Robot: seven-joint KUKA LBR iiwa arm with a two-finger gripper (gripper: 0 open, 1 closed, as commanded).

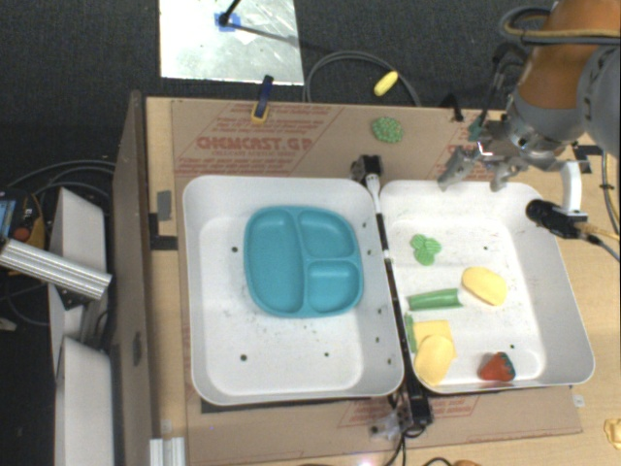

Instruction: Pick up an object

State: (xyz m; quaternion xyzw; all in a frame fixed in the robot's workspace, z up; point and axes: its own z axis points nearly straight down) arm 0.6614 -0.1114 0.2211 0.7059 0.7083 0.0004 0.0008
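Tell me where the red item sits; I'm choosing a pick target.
In the camera view, the red strawberry-like piece lies in the right bin's near right corner, just right of the yellow pieces.

The gripper [476, 171] hangs with fingers spread over the far edge of the right bin [553, 289], which holds green, yellow and red pieces, while a blue divided plate [302, 261] lies in the left bin [213, 289]

Even, bright overhead light washes the white bins [291, 377] pale. A foil sheet [231, 27] glares. Focus is soft, shadows faint.
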